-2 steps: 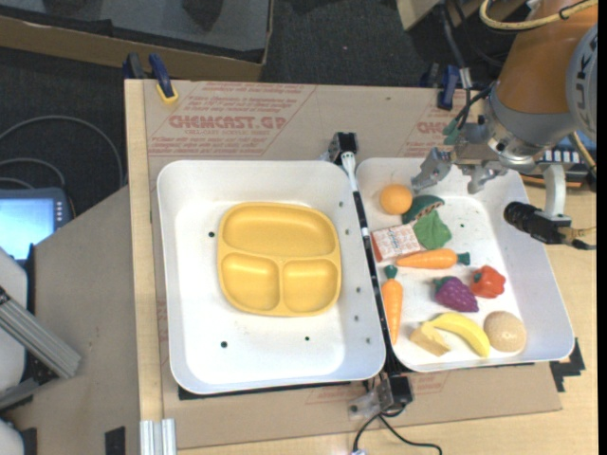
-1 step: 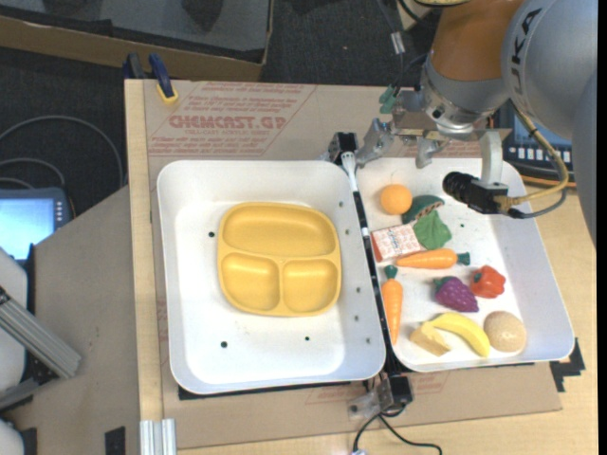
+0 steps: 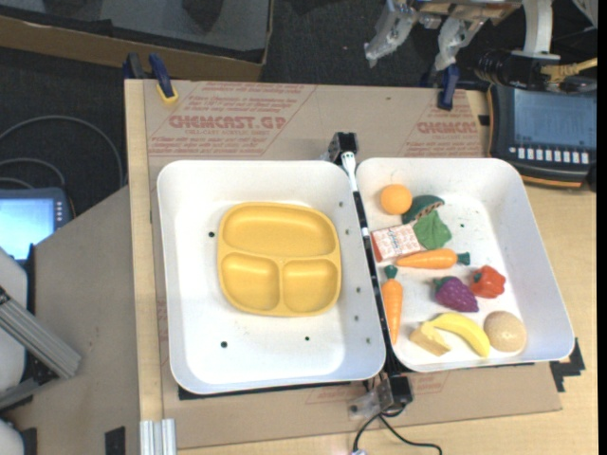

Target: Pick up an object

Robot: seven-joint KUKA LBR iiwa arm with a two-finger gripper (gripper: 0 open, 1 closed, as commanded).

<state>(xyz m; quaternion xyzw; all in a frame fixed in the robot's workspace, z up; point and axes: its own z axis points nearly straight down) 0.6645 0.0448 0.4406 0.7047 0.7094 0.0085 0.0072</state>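
Observation:
My gripper (image 3: 415, 38) hangs high at the top of the view, well above the far edge of the bench, open with nothing between its fingers. The right bin (image 3: 531, 216) holds toy food: an orange (image 3: 395, 199), a green leafy piece (image 3: 432, 224), a red-and-white packet (image 3: 395, 242), a carrot lying crosswise (image 3: 429, 260), a second carrot (image 3: 392, 301) near the bin's left wall, purple grapes (image 3: 456, 294), a red pepper (image 3: 487, 281), a banana (image 3: 460, 331) and a tan potato-like piece (image 3: 505, 331).
The left bin (image 3: 185, 282) holds a yellow divided tray (image 3: 280, 258). A black clamp (image 3: 342, 145) sits at the far end of the seam between the bins. A dark screen device (image 3: 548, 131) stands at the right beyond the bench.

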